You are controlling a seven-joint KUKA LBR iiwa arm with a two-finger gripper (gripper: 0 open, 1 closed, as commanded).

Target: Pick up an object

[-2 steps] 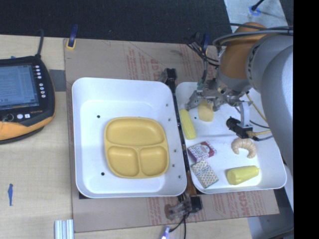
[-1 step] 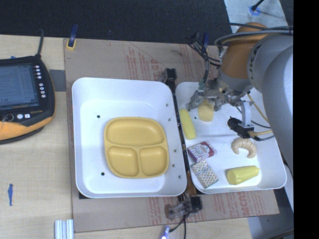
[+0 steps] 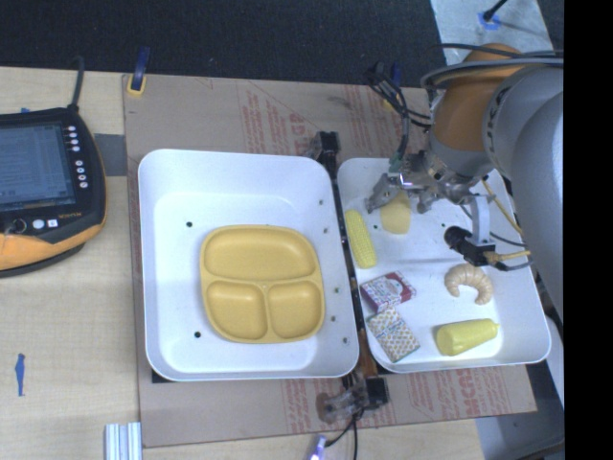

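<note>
My gripper hangs over the far left part of the right bin. It is open, and nothing shows between its fingers. A pale yellow block lies just below the fingertips, partly hidden by them. A corn cob lies to its left along the bin wall. A croissant and a yellow cylinder lie toward the near right. Two patterned packets lie at the near left.
The left bin holds a yellow divided plate. A tablet controller sits at the far left of the bench. Cables hang from the wrist over the right bin.
</note>
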